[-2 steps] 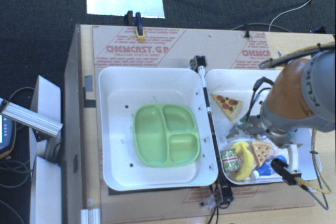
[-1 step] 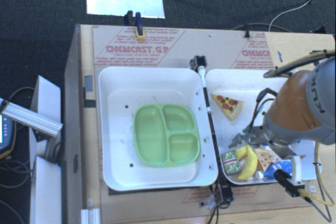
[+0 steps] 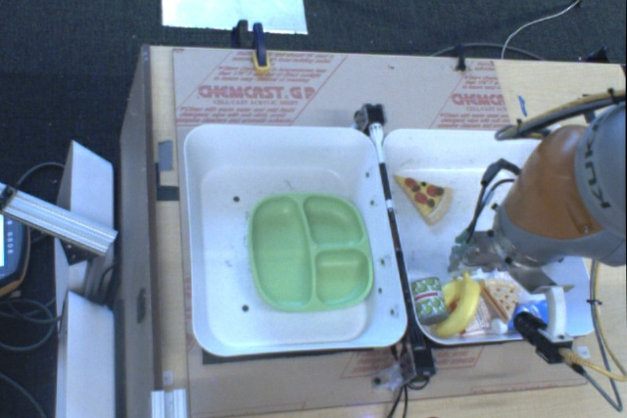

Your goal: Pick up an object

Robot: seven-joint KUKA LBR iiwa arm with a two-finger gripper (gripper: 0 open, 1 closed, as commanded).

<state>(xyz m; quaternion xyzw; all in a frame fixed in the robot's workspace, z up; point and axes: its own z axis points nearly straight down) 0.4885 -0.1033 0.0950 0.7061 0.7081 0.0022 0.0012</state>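
Note:
The right bin holds a pizza slice toy near its far left. Along its near edge lie a yellow banana, a small green and white packet, a cracker-like piece and a blue and white item. My gripper hangs low at the end of the orange-banded wrist, just above the banana and beside the cracker. The wrist hides its fingers.
The left bin carries a green divided plate. A black-handled brush lies along the divider between the bins. Cables trail off the arm at the near right corner.

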